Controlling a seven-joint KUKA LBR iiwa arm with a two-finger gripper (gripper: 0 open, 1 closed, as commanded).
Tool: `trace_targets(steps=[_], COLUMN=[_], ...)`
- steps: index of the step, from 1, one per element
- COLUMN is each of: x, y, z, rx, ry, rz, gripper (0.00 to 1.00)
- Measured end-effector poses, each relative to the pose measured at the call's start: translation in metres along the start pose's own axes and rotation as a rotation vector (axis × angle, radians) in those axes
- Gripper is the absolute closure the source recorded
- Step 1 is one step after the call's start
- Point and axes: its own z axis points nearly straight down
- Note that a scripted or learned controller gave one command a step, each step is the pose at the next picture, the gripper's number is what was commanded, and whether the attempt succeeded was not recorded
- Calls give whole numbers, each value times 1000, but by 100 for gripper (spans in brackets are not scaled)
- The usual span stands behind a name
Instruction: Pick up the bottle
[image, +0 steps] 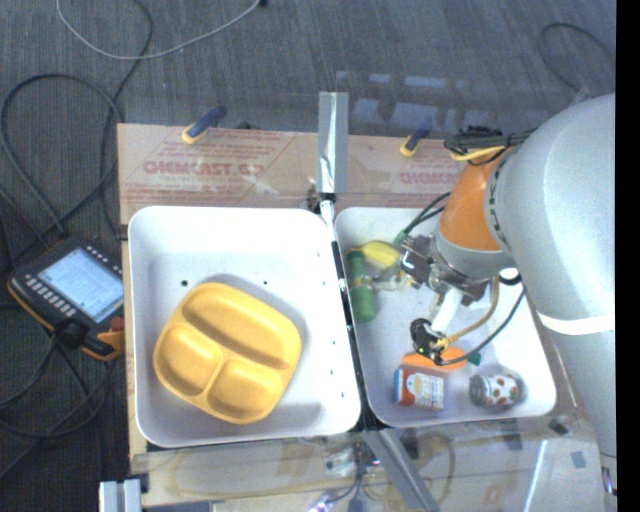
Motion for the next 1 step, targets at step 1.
trace_targets(steps=[1], x=[-24], y=[74], z=[-74], rx=[19], ry=[-6], rz=[-118], gripper=[0])
